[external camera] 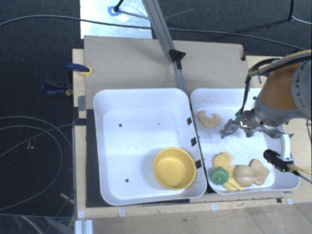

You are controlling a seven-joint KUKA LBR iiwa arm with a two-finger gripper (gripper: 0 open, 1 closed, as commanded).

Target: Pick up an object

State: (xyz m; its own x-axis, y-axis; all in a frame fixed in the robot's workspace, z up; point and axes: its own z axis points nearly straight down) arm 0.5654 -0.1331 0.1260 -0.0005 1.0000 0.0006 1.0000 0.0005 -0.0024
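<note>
The hand (231, 128) hung over the right bin (204, 97), its fingers apart with nothing between them. The croissant (208, 119) lay just to its left, long axis across the bin; the other toys clustered nearer the front.

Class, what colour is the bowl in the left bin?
Yellow; the bowl shows best in the camera view.

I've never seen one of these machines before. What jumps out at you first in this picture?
The yellow bowl stands out, sitting alone at the near right of the left bin. Next is the grey and orange arm reaching in from the right, its claw over the middle of the right bin, close to a tan croissant-shaped toy. A cluster of toy foods, with a green piece, lies along that bin's near edge.
</note>
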